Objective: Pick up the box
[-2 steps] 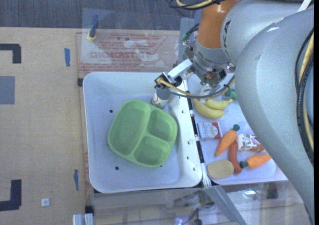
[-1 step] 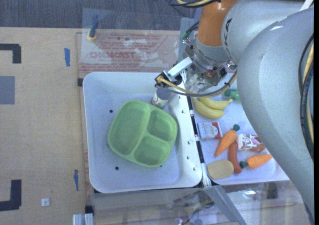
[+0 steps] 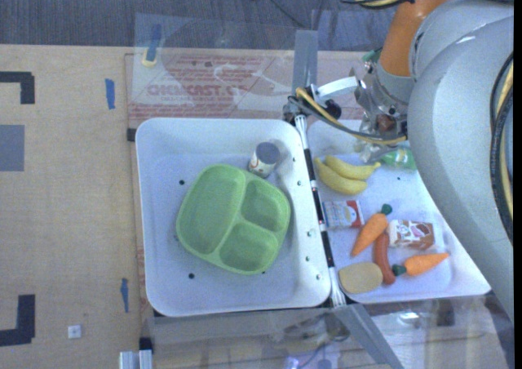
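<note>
The gripper hangs over the far end of the right bin, under the arm's orange band. Its tip is lost in cables and shadow, so I cannot tell whether it is open or closed, and nothing can be seen held in it.

Just beside the gripper, on the near side, lies a pale green item, and to the left of that a pair of bananas. The box, small, red and white, lies flat on the bin floor past the bananas, well apart from the gripper and close to the bin's left wall. A carrot lies tilted just right of the box. Farther still from the gripper are a brown and white carton, a sausage, a second carrot and a round biscuit.

Far left of the gripper, the left bin holds a green divided plate and a small can.
</note>
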Controlling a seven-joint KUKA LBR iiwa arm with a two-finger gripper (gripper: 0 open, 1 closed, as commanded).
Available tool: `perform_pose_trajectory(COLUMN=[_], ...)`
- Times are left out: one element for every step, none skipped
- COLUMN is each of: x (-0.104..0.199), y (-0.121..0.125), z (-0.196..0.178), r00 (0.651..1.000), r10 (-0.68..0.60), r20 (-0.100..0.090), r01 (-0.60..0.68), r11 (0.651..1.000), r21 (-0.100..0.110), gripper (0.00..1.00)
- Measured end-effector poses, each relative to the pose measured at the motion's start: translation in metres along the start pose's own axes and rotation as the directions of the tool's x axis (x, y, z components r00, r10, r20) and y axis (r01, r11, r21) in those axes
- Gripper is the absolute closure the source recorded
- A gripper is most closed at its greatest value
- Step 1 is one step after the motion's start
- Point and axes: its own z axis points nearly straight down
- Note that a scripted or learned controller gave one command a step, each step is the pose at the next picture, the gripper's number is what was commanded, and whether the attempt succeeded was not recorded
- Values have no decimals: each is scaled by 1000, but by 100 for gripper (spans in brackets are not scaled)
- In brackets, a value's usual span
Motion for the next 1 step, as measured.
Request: perform_pose_trajectory(x=[0], y=[2], z=[-7], r00=[1000], r10=[4], r20=[3], r01=[-4], r11=[1000], r21=[2], gripper=[100])
